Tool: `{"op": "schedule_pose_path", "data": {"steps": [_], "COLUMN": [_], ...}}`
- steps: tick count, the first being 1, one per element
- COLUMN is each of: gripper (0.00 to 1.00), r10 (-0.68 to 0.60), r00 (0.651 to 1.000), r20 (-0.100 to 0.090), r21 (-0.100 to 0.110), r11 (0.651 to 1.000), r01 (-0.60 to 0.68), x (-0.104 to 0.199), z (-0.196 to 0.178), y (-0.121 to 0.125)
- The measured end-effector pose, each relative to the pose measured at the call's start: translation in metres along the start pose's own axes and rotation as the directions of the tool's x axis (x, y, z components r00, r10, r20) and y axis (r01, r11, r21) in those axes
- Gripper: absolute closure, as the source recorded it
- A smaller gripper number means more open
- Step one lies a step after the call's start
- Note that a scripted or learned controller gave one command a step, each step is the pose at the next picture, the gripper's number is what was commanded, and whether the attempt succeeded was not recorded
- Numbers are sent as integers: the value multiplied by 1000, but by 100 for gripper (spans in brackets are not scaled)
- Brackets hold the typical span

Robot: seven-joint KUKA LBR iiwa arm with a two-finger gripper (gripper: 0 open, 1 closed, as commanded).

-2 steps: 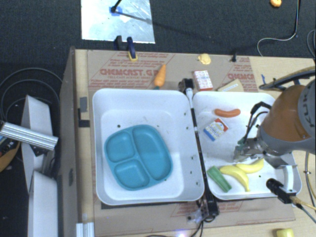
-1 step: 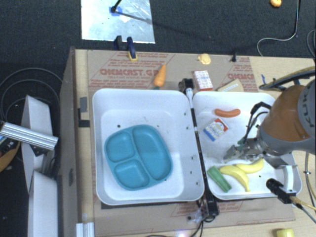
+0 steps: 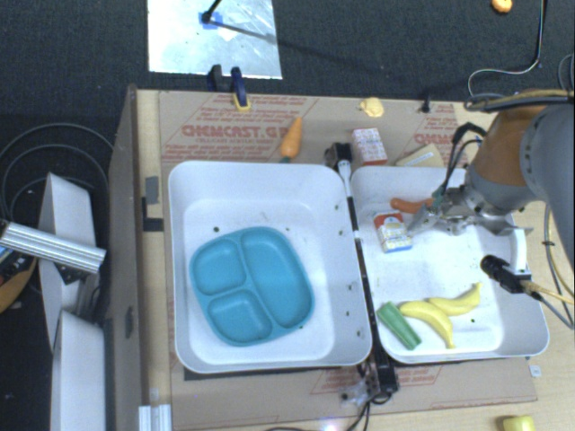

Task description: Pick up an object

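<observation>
The right bin (image 3: 521, 330) holds a small red, white and blue carton (image 3: 393, 233), an orange-red piece (image 3: 407, 205) behind it, a yellow banana (image 3: 445, 310) and a green stick-shaped item (image 3: 398, 324) near the front. My gripper (image 3: 420, 220) reaches in from the right and sits low over the back of this bin. Its tip is right beside the carton's right side and just in front of the orange-red piece. Nothing is visibly lifted.
In the left bin (image 3: 189, 205) lies a blue divided plate (image 3: 252, 284). Behind the bins on the cardboard are a carrot (image 3: 290, 139), a small pink box (image 3: 368, 145) and a yellow lump (image 3: 372, 108). A black cable fitting (image 3: 503, 274) hangs over the right bin's right side.
</observation>
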State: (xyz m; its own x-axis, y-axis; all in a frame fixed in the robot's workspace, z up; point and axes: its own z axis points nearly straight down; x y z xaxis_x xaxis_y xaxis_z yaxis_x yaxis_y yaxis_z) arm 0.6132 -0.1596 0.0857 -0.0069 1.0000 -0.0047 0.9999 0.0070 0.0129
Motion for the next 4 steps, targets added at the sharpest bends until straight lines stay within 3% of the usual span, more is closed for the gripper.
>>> {"op": "schedule_pose_path", "data": {"steps": [1, 4], "gripper": [0, 0], "r10": [5, 7], "r00": [1000, 1000], "r20": [-4, -4], "r21": [38, 32], "r11": [999, 999], "r01": [-5, -7], "x": [33, 40], "z": [3, 5], "y": [53, 51]}}
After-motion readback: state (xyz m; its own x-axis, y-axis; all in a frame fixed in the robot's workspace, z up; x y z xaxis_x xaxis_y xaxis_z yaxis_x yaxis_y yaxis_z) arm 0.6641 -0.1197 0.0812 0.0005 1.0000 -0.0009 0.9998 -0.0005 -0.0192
